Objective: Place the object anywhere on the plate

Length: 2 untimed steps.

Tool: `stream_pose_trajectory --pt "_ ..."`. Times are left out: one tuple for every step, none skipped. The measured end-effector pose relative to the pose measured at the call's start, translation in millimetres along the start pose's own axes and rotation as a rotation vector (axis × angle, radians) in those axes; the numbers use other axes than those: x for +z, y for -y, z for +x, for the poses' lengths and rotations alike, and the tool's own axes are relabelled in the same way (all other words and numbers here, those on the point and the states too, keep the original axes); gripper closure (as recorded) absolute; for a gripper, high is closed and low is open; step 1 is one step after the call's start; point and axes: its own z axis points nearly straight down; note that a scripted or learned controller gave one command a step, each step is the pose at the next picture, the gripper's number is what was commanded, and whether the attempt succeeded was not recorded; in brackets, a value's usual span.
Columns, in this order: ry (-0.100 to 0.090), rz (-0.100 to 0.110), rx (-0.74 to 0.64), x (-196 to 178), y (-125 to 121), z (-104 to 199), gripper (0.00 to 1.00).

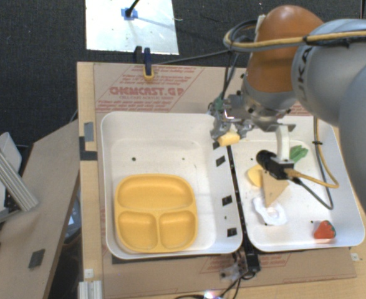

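The yellow plate [156, 213], divided into three compartments, lies in the front half of the left bin [133, 136]. My gripper [229, 134] hangs over the divider between the two bins, up and to the right of the plate. It is shut on a small pale yellow piece [229, 140], which shows between the fingers, above the bin's rim.
The right bin [348, 220] holds a green item [298, 152], a yellow piece [254, 176], a tan wedge [274, 192], a white blob [270, 214] and a red strawberry [323, 230]. The arm covers the right bin's far part.
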Motion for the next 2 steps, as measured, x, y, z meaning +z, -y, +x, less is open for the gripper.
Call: stream_pose_trajectory --pt "-0.001 0.001 0.000 -0.2 6.2 58.7 1.00" --pt "0.002 0.002 0.003 19.9 -0.7 82.8 1.00"
